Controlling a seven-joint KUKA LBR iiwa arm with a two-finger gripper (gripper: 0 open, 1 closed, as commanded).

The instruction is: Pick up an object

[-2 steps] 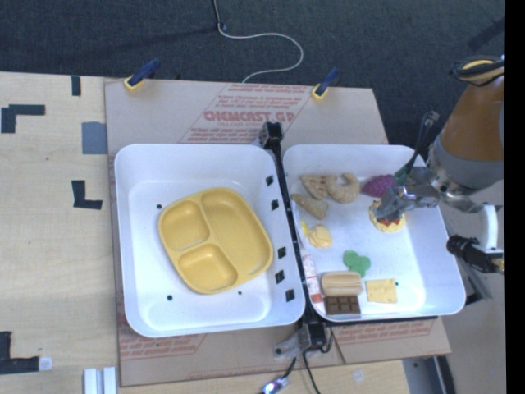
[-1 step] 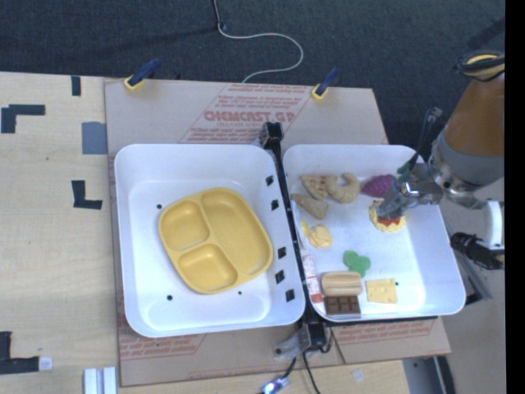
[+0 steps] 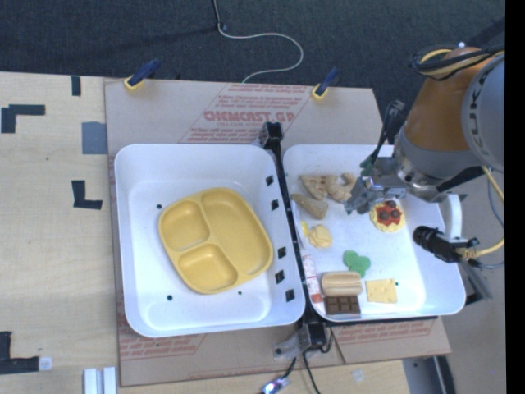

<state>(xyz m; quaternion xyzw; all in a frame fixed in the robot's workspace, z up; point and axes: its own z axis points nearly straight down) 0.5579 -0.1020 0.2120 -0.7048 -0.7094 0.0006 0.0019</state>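
My gripper hangs low over the right bin, just beside the small round pizza toy, yellow with red and dark toppings, which lies near the bin's middle. The tips look dark and metallic and blur into one another against the white floor, so I cannot tell how far they stand apart, nor whether anything sits between them. My grey body and orange band cover the bin's upper right corner, and my arm is cut off at the right edge. To the left of my tips lie tan, lumpy pieces, too small to name surely, and below them a pale yellow lump. Further toward the near edge sit a green leafy shape, a rounded tan bun, a brown ridged chocolate block and a flat yellow cheese square. The left bin holds a smooth yellow divided tray with three compartments. Both bins rest on a cardboard sheet.
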